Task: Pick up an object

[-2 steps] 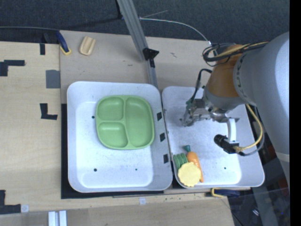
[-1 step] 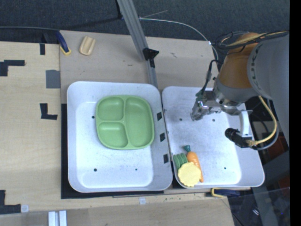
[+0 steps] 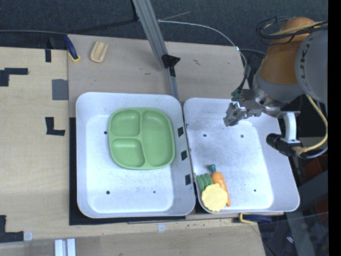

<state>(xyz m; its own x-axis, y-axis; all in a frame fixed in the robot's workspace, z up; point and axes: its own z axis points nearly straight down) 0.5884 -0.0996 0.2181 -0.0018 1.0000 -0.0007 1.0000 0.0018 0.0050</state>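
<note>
The bench (image 3: 128,71) carries two shallow white bins side by side; the left bin (image 3: 90,196) holds a green divided plate (image 3: 141,138), which lies flat in the upper middle of that bin with its three compartments facing up; the right bin (image 3: 266,191) holds a small cluster of toy food in its lower left corner, hard against the wall that it shares with the left bin. In that cluster a yellow round piece (image 3: 214,198) lies nearest the front rim; an orange carrot-like piece (image 3: 219,181) lies just above and to the right of it, touching it; a dark green piece (image 3: 204,181) sits just to the left of the orange one, against the dividing wall.

The grey arm reaches in from the right, its orange band (image 3: 282,57) high at the upper right of the view; the gripper (image 3: 232,118) hangs over the upper part of the right bin, near its back rim, pointing down and to the left. It is well apart from the toy cluster, which lies towards the opposite, front end of the same bin; nothing shows between its fingers. The fingertips appear to be drawn close together, though at this slant and size the gap is too small to judge, so whether they are parted or closed cannot be told.

Beyond the bins, on the bare bench top near the back left, lies a small tan block (image 3: 98,52); a grey metal bar (image 3: 151,23) slants down from the top edge to the back of the bins.
</note>
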